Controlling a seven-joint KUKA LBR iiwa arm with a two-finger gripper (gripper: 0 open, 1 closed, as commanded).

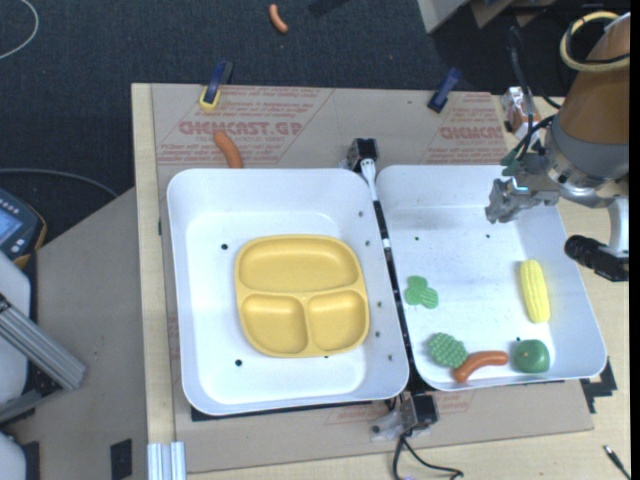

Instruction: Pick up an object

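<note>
The right bin point(470, 193) holds a yellow corn cob point(535, 289) near its right side, a green round fruit point(531, 355) at the front right, an orange sausage point(479, 365), a knobbly green vegetable point(446, 349) and a small green broccoli piece point(421, 293). My gripper point(508, 200) hangs over the back right part of this bin, above and behind the corn, with nothing visible between its fingers. The grey arm with its orange band point(600, 88) reaches in from the right.
The left bin point(200, 268) carries a yellow three-part tray point(300, 293). An orange sausage point(229, 148) lies on the cardboard behind the left bin, another point(278, 18) on the dark floor. Clamps point(213, 86) point(443, 91) hold the board's back edge.
</note>
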